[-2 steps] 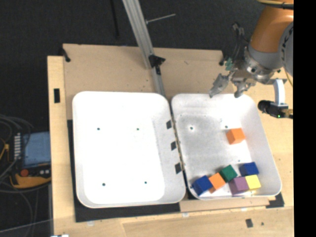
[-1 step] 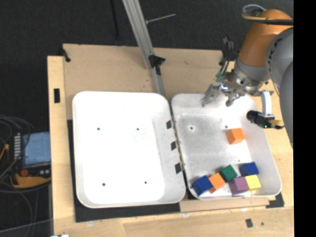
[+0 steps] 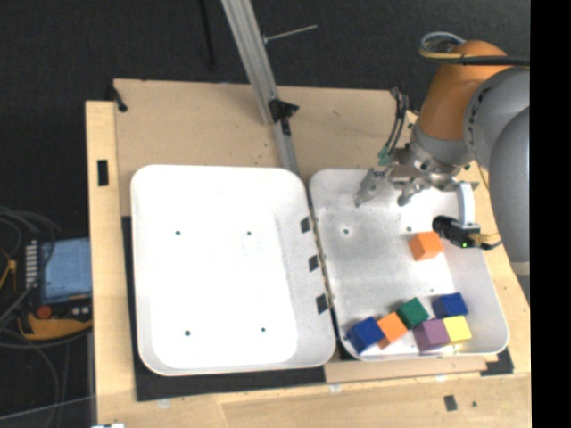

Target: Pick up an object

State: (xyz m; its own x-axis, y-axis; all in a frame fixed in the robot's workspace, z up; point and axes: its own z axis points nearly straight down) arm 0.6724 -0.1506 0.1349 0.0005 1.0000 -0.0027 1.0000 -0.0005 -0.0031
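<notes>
My gripper point(image 3: 385, 196) hangs over the far part of the right bin point(image 3: 357, 257), its two fingers spread apart with nothing between them. An orange block point(image 3: 426, 245) lies alone a little to the right of and nearer than the gripper. Along the bin's near edge sits a cluster of blocks: blue point(image 3: 365, 333), orange point(image 3: 392, 327), green point(image 3: 412, 313), purple point(image 3: 432, 334), yellow point(image 3: 458, 329) and another blue point(image 3: 450, 306).
The left bin point(image 3: 219, 266) lies beside the right one. A slanted metal pole point(image 3: 259, 69) rises from the bench behind the bins. A blue box and cables point(image 3: 62, 275) sit off the bench at the left.
</notes>
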